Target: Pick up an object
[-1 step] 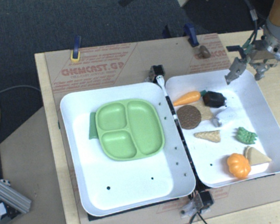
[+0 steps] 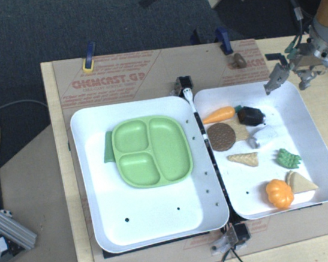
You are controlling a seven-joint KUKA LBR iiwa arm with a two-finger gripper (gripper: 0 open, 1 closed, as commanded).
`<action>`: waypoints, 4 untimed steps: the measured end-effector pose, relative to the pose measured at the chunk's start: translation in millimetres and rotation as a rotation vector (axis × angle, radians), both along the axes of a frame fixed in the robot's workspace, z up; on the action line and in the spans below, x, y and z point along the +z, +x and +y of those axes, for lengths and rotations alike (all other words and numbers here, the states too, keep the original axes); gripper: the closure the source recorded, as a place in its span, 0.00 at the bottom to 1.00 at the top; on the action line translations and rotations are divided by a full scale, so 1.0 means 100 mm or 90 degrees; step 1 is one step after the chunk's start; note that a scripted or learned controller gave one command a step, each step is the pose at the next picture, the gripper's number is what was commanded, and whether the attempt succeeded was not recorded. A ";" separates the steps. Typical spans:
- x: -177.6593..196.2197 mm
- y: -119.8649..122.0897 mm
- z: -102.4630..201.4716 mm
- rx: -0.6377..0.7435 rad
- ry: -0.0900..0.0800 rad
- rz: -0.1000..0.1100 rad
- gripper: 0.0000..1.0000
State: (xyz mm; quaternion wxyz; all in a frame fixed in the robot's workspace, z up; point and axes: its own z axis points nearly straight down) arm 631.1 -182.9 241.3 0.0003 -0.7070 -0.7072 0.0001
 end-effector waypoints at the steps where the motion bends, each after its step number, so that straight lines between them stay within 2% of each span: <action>1: -0.46 0.00 0.08 0.001 0.001 0.003 0.00; 2: -1.09 0.00 0.12 0.001 0.001 0.004 0.00; 3: -1.58 0.00 0.13 0.000 0.000 0.000 0.00; 4: -1.42 0.03 0.13 0.001 -0.001 -0.005 1.00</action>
